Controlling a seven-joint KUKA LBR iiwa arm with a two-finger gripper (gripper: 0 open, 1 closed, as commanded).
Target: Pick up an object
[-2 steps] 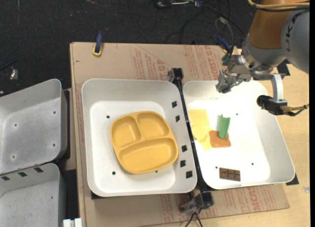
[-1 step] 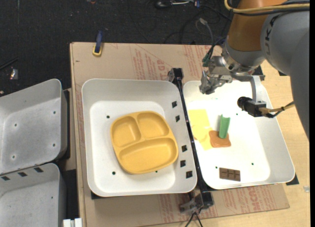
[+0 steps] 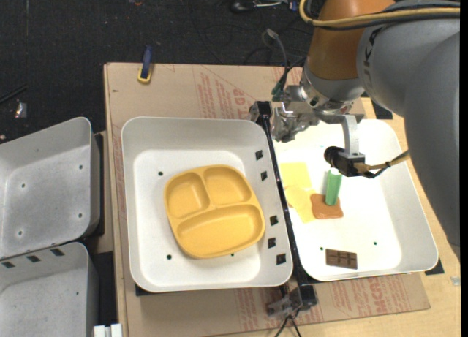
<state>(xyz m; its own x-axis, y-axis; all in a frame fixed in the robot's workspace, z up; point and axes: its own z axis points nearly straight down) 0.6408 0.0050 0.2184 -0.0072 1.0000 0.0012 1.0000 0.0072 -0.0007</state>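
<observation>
I see the gripper (image 3: pixel 289 119) over the far left corner of the right bin (image 3: pixel 409 244), but I cannot tell whether it is open or closed. That bin holds a pale yellow sheet (image 3: pixel 295 180), a green tube (image 3: pixel 333 188) touching an orange piece (image 3: pixel 327 209), and a brown block (image 3: pixel 341 259). The left bin (image 3: pixel 142 182) holds a yellow plate (image 3: pixel 214 211).

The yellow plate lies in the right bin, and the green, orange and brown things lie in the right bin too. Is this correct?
Not quite. The camera view shows the plate in the left bin, not the right one. The green thing, orange thing and brown thing do lie in the right bin.
</observation>
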